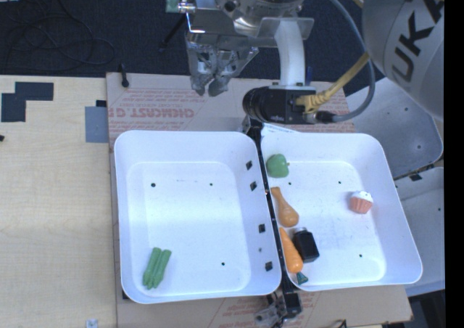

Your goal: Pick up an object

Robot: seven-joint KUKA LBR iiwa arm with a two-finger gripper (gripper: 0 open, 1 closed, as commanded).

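Here the tool (215, 76) hangs high above the far edge of the left bin (130, 146), over the cardboard sheet (156, 110) that lies under both bins. Its two fingers point down and sit close together with nothing between them, so it looks closed on air and carries nothing.

No single item is named, so any one will do. In the left bin a bunch of green beans (156, 268) lies alone near the front left corner, well apart from the walls. In the right bin (395, 174) a green pepper (278, 166) sits near the inner wall; below it an orange squash (285, 207), then a carrot (291, 252) with a small black block (305, 244) touching its side. A pink cupcake (361, 202) stands by itself toward the right side.

By my reading this is the approach step: nothing is grasped, and the tool is raised and away from every item. The next move calls for choosing a target, opening the fingers, travelling over it and descending. The beans or the cupcake look like the easier choices, since each has free space around it. The squash, carrot and block crowd the dividing wall and each other, which leaves the fingers little room and risks a nudge instead of a grip.
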